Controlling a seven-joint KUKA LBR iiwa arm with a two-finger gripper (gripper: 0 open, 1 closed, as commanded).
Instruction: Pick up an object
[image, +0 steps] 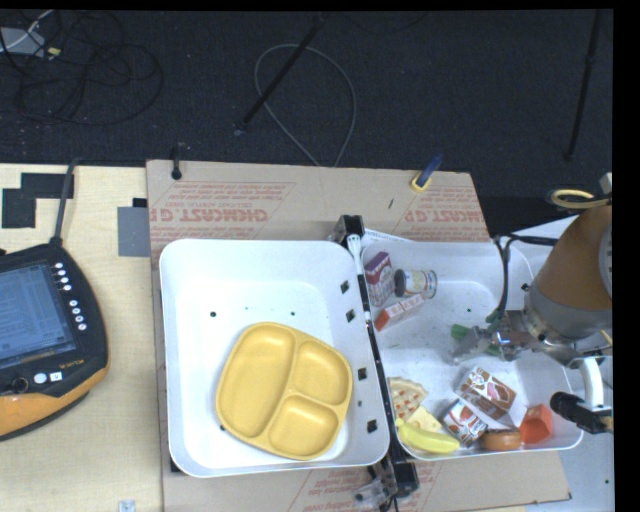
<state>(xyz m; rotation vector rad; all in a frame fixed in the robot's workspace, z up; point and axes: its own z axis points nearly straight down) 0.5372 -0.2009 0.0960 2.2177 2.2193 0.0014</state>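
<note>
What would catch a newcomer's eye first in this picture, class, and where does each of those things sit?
The yellow divided plate stands out most, lying alone in the left bin. Next comes the clutter in the right bin: a small jar on its side near the far edge, and a banana, a pizza slice and red-and-white packets crowded along the near edge. The arm reaches in from the right, its hand low over that bin.

A teach pendant (40, 330) lies left of the cardboard sheet (300, 205).
</note>
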